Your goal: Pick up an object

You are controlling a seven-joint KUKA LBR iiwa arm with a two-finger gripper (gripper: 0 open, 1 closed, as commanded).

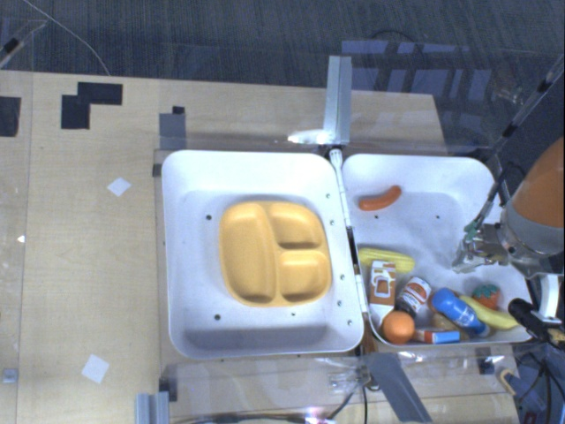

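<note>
In the right-hand bin (441, 170) on the counter (79, 263) lies a jumble of toy food: a reddish-orange sausage (380, 199) alone near the far wall, and along the near edge a yellow corn cob (386, 260), a small can (413, 294), an orange ball (398, 327), a blue bottle (457, 309) and a banana (487, 313). The hand (481, 250) hangs at the bin's right side with nothing between its fingers, though I cannot tell whether they are spread or closed. The left bin (177, 263) holds a yellow divided tray (274, 252).
</note>
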